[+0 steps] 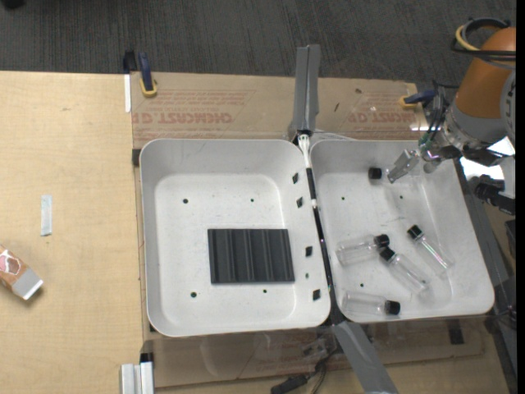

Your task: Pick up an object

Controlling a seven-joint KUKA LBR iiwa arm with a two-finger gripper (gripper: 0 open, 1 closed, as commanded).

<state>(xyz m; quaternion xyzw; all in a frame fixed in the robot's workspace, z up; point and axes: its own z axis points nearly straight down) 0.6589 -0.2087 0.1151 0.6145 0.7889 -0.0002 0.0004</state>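
Over by the far right corner of the right shallow white bin (467, 220), the metal two-finger gripper (404, 167) hangs low near the rim; can't tell how it's set. Nothing shows between its tips. A small black cap (375, 173) lies just beside it. Clear plastic vials with black caps (394, 261) are scattered toward the near edge, with bare floor between. The left white bin (164, 220) has a dark ribbed rectangular block (251, 255) in the middle, plenty of room around it.

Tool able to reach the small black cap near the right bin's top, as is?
Likely yes. The tool hangs just right of the black cap in the right bin; nothing lies between them.
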